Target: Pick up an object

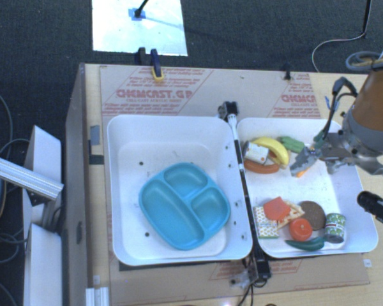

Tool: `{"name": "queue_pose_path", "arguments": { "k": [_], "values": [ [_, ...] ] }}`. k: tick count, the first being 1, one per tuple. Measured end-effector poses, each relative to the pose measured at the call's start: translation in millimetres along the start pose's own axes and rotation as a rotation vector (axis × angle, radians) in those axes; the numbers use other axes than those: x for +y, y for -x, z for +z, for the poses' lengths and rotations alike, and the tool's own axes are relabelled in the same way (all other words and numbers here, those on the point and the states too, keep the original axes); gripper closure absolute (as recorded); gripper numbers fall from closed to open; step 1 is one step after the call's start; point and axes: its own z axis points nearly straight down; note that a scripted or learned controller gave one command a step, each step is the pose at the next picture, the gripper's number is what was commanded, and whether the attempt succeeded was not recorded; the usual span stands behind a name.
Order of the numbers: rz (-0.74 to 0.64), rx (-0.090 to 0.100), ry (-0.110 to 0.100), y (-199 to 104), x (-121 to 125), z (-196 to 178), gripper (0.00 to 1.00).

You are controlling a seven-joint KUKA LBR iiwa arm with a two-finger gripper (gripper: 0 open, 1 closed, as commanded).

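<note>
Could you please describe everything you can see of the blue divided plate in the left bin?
The blue plate is a light blue, plastic-looking tray with rounded corners and three compartments: one long one and two smaller ones. It lies flat, turned diagonally, on the floor of the left bin, toward its near right part. Its compartments hold nothing, and it touches just the bin.

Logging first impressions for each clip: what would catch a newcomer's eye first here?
The blue tray lying alone in the left bin stands out most. Next comes the clutter in the right bin: a banana at its far end, a tomato and a small can at its near end. The gripper hovers over that bin, just right of the banana.
</note>
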Motion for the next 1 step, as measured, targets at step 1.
{"name": "queue_pose_path", "arguments": {
  "k": [1],
  "values": [
    [0.001, 0.000, -0.001, -33.2, -9.0, 71.6, 0.00]
  ]
}}
